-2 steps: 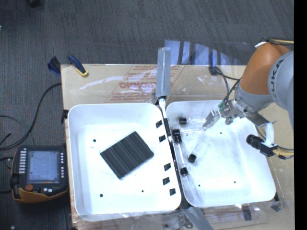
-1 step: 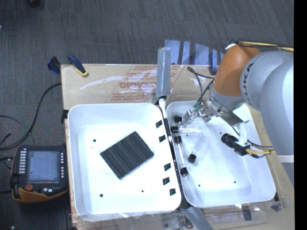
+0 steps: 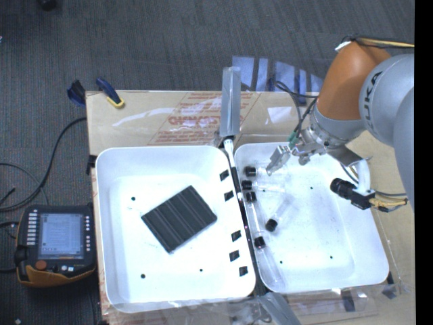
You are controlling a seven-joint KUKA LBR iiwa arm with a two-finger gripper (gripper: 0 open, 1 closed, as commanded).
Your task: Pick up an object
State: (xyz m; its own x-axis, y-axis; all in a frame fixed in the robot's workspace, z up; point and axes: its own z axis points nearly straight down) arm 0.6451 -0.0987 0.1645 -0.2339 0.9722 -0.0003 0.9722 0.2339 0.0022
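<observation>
Within the left bin (image 3: 108, 181), dark ribbed slab (image 3: 178, 218) lying flat, gripper (image 3: 276, 161) fingers indiscernible

- The arm (image 3: 396, 107) is a thick, rounded tube of matte grey metal, smooth, with no seams I can make out.
- A wide orange band (image 3: 346, 80) wraps it above the wrist, glossy and bulging like a dome.
- Dark block letters run down the grey shell at the band's 3 o'clock edge; only part of the maker's name is readable.
- A thin yellowish cable runs along the top of the band.
- Below the band sits a grey wrist flange with dark wires and a small green spot.
- The hand (image 3: 279, 160) is pale, silvery metal, slim and angular.
- A black cylindrical fitting (image 3: 346, 191) with a cable juts out at the wrist's 5 o'clock.
</observation>
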